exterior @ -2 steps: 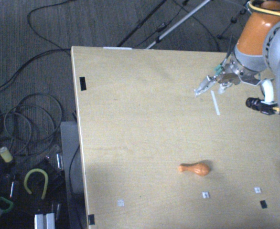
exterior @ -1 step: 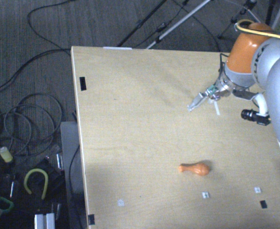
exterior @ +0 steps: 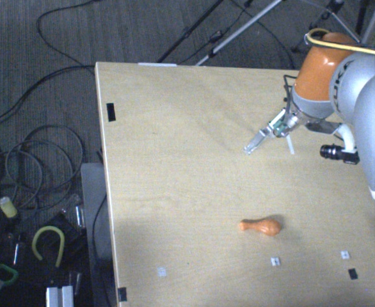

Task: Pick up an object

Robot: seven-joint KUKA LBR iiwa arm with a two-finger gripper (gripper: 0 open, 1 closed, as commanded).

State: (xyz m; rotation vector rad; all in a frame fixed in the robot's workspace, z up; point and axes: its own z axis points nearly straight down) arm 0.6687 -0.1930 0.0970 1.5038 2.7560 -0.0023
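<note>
End effector (exterior: pixel 269 139) hangs well apart from the orange object (exterior: pixel 262 226) below.

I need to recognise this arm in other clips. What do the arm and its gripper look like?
The arm is light grey with a rounded orange band above the wrist. A yellowish cable loops over the orange part, and a small black cylinder juts out below. The gripper is slim and pale metallic with a green patch at its base.

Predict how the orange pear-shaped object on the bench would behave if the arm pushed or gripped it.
The orange object looks rounded with a narrow neck, so a push would probably roll or swivel it. Its smooth bulb might slip from the fingers; the neck seems easier to grip. It looks small, so probably light.
</note>
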